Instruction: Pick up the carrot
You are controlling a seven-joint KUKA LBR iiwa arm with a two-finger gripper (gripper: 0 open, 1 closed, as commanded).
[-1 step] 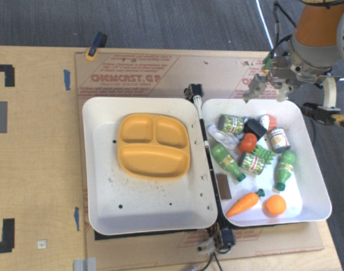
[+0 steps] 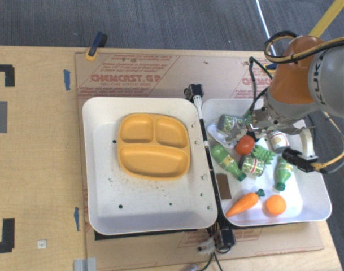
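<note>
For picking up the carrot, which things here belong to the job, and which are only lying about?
Belong to the job:
carrot, in the right bin
gripper, above that bin's far part

Only lying about:
orange beside the carrot
tomato
green bottles
yellow divided plate in the left bin

Orange carrot (image 2: 243,202) with green top; yellow-orange divided tray (image 2: 154,145); white bins (image 2: 98,168); red tomato (image 2: 245,145).

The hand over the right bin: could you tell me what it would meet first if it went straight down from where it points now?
Probably the tomato or the cans packed around it, since the hand hangs above that cluster. Depth is unclear. The carrot lies apart, nearer the bin's front edge.
</note>
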